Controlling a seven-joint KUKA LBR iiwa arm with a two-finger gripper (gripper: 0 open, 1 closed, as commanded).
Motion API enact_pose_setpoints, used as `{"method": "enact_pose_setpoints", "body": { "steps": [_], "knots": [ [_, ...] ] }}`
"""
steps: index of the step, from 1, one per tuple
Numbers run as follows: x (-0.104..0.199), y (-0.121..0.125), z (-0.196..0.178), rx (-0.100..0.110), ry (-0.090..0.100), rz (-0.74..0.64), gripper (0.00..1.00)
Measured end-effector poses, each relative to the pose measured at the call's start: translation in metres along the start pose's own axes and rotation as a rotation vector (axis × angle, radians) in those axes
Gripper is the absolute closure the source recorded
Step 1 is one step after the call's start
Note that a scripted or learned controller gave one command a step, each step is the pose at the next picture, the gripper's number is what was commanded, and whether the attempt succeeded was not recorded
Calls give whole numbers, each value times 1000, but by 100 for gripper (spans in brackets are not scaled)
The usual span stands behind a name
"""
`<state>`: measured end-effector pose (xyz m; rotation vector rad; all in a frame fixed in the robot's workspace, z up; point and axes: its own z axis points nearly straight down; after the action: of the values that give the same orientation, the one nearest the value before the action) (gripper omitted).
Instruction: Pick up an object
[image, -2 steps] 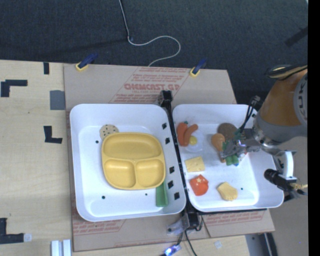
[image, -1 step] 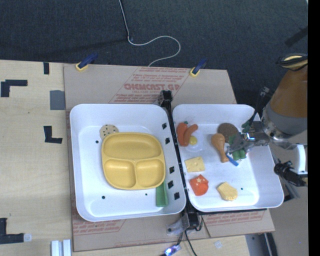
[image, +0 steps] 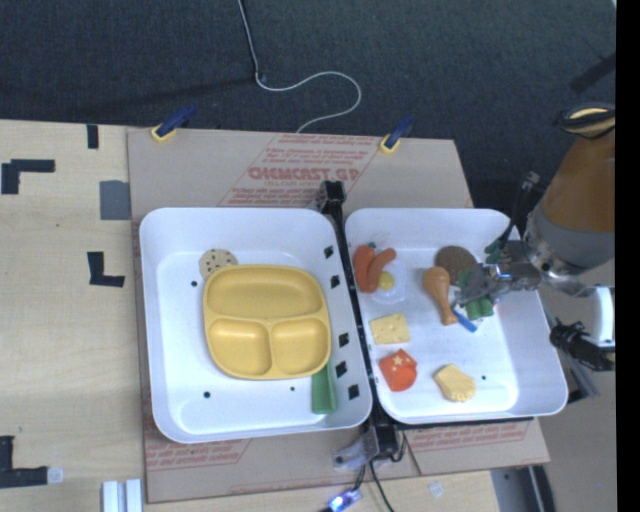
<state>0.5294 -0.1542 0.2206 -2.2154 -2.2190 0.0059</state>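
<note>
Over the right-hand shallow white bin (image: 530, 392), the grey arm's two-finger gripper (image: 478, 297) hangs low beside a tan plastic drumstick (image: 437, 289) and a small green-and-blue toy (image: 472, 312); whether its fingers are apart or clamped cannot be told. Nearby lie a brown rounded piece (image: 455, 260), orange sausages (image: 374, 265), a yellow cheese wedge (image: 390, 328), a red strawberry-like toy (image: 398, 370) and a yellow lump (image: 455, 383). Step in hand, judged: the approach to a grasp. Next, the fingers must close about one item, then lift.

Gripper (image: 478, 297) fingers blurred, perhaps hiding a blue object (image: 465, 319).
</note>
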Motion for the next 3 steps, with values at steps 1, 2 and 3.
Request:
{"method": "enact_pose_setpoints", "body": {
  "steps": [1, 2, 3],
  "knots": [
    [48, 14, 8, 2, 1, -4, 100],
    [108, 12, 13, 3, 1, -5, 100],
    [134, 20, -10, -1, -1, -3, 100]
  ]
}}
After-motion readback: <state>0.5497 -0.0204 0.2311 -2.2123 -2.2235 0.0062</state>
